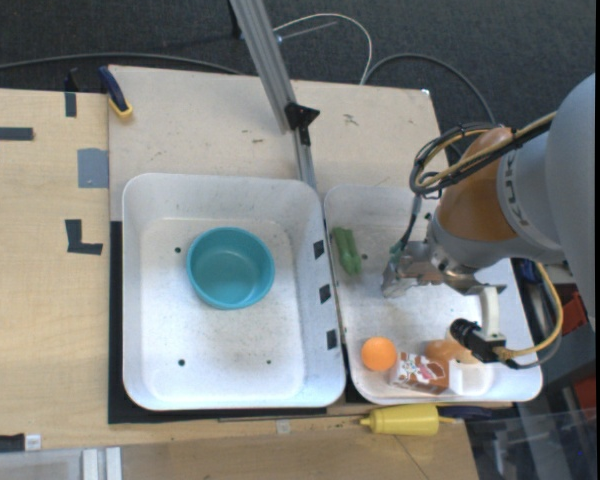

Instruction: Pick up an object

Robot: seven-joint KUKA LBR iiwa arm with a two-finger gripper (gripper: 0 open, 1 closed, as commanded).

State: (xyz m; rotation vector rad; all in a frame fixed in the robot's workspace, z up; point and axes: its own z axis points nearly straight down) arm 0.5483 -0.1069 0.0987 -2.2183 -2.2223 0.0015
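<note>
**Operator:** Where do you stand, and where are the candidate objects?

**Technician:** You have the gripper (pixel 397 273) low inside the right bin (pixel 375 206), just beside the green object (pixel 346 250) near the bin's left wall. You cannot tell from this view whether the fingers are apart or together; nothing is visible between them. The orange ball (pixel 379 354), a red-and-white packet (pixel 420 371) and a white object (pixel 470 376) lie along the near edge. The teal bowl (pixel 230 267) sits alone in the left bin (pixel 145 268).

**Operator:** What could go wrong from here?

**Technician:** Expect three likely faults. The green object lies close to the wall, so a finger may strike the wall or nudge the object aside. The ball will probably roll if touched off-centre. The near-edge items are crowded, so a grasp there may catch two things or slip.
</note>
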